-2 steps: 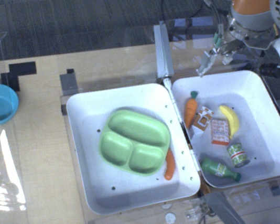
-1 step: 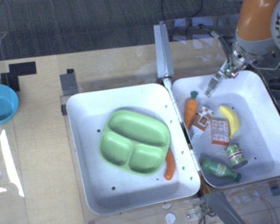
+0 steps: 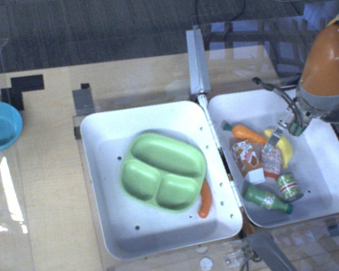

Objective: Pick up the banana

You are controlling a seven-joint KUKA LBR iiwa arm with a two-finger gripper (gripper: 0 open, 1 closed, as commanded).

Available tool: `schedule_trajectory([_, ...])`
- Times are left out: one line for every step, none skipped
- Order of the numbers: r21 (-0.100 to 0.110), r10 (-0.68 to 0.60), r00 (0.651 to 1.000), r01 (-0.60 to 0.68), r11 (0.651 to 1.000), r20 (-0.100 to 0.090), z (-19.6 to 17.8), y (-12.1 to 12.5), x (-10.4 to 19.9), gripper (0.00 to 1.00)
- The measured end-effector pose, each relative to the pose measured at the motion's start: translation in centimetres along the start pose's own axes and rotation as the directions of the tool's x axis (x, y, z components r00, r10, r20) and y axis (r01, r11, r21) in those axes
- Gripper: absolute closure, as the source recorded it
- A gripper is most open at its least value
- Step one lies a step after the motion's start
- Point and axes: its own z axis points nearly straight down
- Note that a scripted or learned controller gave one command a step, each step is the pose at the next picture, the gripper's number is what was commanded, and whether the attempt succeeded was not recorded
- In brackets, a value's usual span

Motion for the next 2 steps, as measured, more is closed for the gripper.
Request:
schedule_trajectory([-0.006, -0.001, 1.0, 0.001, 1.0, 0.001, -1.3, 0.4, 0.0, 1.0])
schedule_trajectory([0.011, 0.133, 0.991, -0.133, 0.991, -0.013, -7.5, 3.6, -3.8, 1.0])
